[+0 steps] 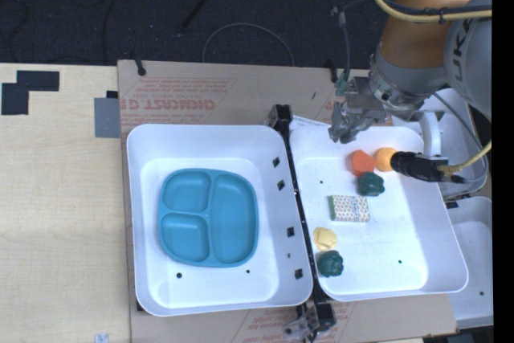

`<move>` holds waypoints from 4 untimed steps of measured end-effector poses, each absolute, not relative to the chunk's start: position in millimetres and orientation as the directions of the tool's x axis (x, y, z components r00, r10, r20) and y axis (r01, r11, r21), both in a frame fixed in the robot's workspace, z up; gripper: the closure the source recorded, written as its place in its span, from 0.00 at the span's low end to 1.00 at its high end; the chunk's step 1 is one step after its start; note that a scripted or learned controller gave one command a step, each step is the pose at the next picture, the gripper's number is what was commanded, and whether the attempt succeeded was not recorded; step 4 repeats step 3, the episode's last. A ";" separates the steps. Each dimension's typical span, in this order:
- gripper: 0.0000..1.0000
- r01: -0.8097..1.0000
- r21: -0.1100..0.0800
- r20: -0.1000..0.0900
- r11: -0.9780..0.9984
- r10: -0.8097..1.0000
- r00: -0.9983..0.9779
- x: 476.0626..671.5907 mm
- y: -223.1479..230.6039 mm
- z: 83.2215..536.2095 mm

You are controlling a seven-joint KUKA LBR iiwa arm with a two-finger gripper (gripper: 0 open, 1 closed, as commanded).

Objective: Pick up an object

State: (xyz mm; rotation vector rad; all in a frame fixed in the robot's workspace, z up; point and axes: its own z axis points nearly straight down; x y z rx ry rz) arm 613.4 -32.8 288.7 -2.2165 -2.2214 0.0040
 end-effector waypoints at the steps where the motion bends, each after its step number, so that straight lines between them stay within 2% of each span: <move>1: 1.00 1.000 -0.006 0.001 0.003 1.000 -0.003 602.7 12.2 259.4; 2: 1.00 1.000 -0.005 0.000 0.002 1.000 -0.002 592.7 52.0 248.4; 3: 1.00 1.000 -0.006 0.001 0.004 1.000 -0.004 574.7 106.1 240.3; 4: 1.00 1.000 -0.006 0.001 0.004 1.000 -0.004 574.7 106.1 240.3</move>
